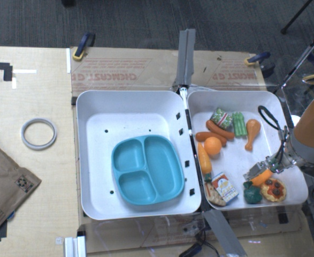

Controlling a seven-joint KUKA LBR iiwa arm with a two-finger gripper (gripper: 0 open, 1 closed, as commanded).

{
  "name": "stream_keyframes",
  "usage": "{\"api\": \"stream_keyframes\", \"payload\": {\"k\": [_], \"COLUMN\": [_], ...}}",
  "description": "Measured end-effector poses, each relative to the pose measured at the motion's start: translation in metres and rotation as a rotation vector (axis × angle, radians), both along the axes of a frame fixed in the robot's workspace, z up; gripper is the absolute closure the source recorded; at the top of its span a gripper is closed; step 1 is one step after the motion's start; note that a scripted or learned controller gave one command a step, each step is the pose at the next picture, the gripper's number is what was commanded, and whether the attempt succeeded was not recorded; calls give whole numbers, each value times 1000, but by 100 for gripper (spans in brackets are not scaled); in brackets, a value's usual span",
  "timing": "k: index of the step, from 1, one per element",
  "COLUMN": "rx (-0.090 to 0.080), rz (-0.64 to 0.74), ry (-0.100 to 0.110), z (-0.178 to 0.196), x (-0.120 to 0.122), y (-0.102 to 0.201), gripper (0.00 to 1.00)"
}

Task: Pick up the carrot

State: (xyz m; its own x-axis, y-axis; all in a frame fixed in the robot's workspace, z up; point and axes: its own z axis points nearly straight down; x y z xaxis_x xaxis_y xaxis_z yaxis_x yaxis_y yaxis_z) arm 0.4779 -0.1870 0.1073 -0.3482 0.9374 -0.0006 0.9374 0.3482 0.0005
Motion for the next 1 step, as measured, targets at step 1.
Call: {"api": "stream_keyframes", "payload": {"k": [1], "rx": [1], "rz": [129], "ry": [-2], "z": [-15], "x": [1], "y": [-2], "gripper": [0]}}
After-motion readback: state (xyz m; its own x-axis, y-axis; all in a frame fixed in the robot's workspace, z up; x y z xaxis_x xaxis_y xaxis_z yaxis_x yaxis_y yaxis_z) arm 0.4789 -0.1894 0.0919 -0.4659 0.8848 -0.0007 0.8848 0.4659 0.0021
